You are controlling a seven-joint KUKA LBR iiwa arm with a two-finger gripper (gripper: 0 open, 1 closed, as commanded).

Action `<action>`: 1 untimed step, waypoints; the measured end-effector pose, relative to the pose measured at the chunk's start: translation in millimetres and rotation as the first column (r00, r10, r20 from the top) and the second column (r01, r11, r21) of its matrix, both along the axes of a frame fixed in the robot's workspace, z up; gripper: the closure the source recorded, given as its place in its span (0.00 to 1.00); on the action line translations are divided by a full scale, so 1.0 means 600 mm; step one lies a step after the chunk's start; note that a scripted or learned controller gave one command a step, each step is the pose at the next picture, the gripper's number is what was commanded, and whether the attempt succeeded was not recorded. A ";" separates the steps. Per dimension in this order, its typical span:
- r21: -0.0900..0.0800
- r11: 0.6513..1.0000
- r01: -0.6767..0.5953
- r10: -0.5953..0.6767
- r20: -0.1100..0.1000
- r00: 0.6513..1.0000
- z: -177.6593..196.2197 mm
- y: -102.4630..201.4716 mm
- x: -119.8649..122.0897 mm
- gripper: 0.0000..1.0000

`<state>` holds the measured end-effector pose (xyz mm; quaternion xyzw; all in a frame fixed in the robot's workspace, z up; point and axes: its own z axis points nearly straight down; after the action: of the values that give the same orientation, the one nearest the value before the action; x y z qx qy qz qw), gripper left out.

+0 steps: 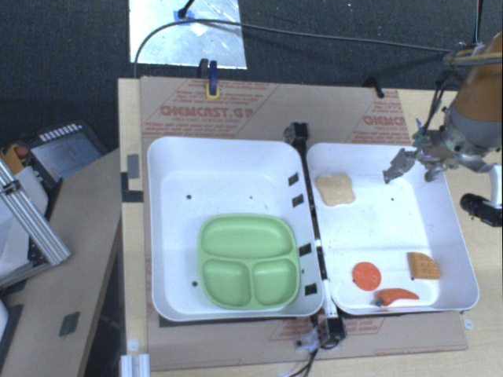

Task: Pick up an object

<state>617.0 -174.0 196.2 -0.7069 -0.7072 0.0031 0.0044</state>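
On the worktop [94, 210], the left bin [169, 171] holds a green 3-compartment tray [248, 259]. The right bin [448, 234] holds a beige bread-like piece [335, 188] at upper left and, near its front edge, a red disc [366, 276], an orange-red pepper-like piece [396, 295] and an orange waffle-like square [424, 265]. The tool [413, 166] hangs over this bin's upper right, its 2 fingers spread with nothing between them, the beige piece lying nearest, to its left and apart from it.

Arm [479, 93] cut off at right edge; claw [410, 165] blurred.
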 end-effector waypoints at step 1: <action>-0.002 1.000 -0.003 0.003 0.012 1.000 0.012 0.001 0.005 0.00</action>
<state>620.0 -173.7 203.6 -0.7061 -0.7082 -0.0004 -0.0008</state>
